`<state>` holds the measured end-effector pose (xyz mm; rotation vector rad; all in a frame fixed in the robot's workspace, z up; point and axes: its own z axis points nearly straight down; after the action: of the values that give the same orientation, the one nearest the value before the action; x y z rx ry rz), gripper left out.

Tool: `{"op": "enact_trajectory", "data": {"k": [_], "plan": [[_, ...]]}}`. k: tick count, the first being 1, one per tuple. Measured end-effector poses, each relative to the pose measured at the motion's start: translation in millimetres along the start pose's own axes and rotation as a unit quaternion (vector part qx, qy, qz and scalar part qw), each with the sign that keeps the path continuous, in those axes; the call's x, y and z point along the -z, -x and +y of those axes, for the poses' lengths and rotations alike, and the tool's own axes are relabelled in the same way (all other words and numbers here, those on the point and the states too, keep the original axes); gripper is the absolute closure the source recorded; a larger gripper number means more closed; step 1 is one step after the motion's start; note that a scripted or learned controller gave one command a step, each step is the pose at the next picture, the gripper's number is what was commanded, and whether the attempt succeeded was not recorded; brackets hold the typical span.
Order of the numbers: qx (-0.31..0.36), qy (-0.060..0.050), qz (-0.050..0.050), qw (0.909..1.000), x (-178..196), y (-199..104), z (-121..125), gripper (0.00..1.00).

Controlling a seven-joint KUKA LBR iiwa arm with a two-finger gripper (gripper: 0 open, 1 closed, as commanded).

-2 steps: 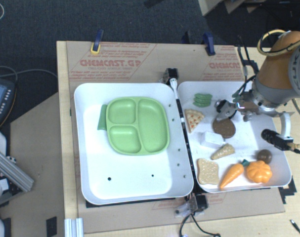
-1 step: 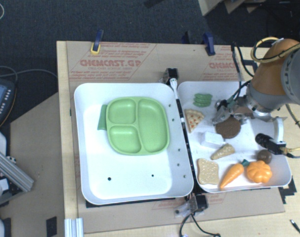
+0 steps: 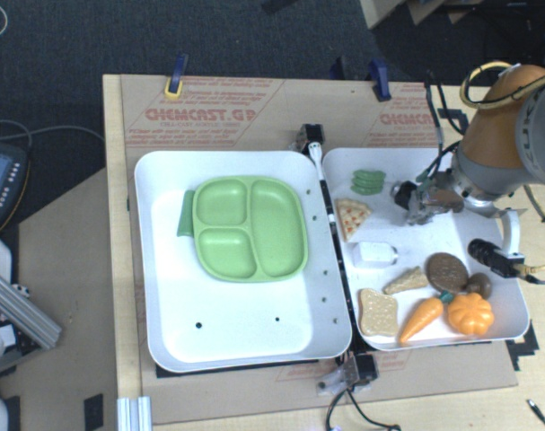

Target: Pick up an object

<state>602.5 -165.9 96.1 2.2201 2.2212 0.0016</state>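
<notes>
the smooth orange toy carrot (image 3: 422,319) and ribbed orange pumpkin (image 3: 470,313) lie at the near edge of the right white plastic bin (image 3: 514,323), well below the end effector (image 3: 414,201). whether it is wide or narrow i cannot tell. it hovers beside the green ridged disc (image 3: 369,181); the step looks like approach, and next comes lowering onto one piece.

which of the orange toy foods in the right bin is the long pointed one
The toy carrot, lying at a slant near the right bin's front edge, long and tapering to a point. The orange toy pumpkin just to its right is round and ribbed.
</notes>
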Motion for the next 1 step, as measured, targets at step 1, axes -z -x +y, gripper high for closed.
{"op": "enact_trajectory", "data": {"k": [1], "plan": [[0.001,0.002,-0.001,1.0,54.4,-9.2,6.6,1.0]]}}
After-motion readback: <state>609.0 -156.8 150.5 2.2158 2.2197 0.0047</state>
